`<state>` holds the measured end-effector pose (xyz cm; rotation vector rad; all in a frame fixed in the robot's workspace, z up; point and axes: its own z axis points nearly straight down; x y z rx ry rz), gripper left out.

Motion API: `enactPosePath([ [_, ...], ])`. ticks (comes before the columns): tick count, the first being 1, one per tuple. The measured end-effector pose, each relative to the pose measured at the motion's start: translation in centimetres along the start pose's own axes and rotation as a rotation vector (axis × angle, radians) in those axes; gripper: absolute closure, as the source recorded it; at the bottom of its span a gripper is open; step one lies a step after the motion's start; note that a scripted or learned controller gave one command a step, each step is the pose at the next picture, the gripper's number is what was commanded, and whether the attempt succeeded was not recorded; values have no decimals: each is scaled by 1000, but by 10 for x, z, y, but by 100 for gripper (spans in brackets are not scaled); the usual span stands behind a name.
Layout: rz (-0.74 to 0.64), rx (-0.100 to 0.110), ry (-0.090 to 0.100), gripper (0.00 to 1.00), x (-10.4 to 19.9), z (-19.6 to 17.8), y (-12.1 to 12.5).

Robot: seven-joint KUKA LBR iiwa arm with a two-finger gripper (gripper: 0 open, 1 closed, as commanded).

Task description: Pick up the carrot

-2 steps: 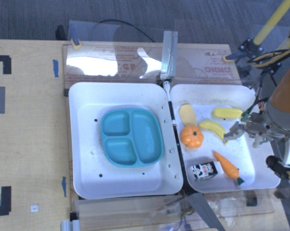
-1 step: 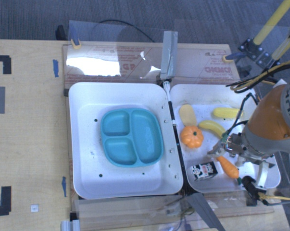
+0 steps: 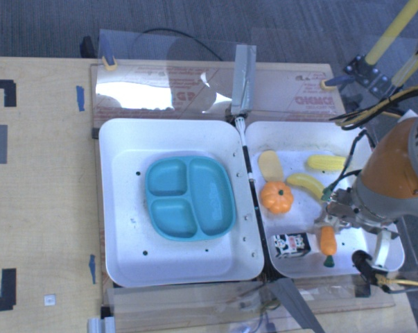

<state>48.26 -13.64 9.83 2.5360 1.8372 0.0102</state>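
The small orange carrot point(image 3: 327, 241) with a green tip lies in the right-hand shallow white bin point(image 3: 292, 132), just right of the black-and-white milk carton point(image 3: 291, 245) and below the yellow banana point(image 3: 306, 184). The pincer point(image 3: 333, 217) sits right above the carrot; I cannot tell its state.

You see wooden bench point(image 3: 35, 186) bearing two white bins side by side: left bin point(image 3: 118, 186), right bin point(image 3: 299, 134).
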Motion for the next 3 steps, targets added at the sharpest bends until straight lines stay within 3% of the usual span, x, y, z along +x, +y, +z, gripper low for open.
enactPosePath([
  [1,381,12,-3,100,0,-15,9],
  [2,379,12,-5,100,1,-24,9],
  [3,293,8,2,100,43,-104,-3],
])
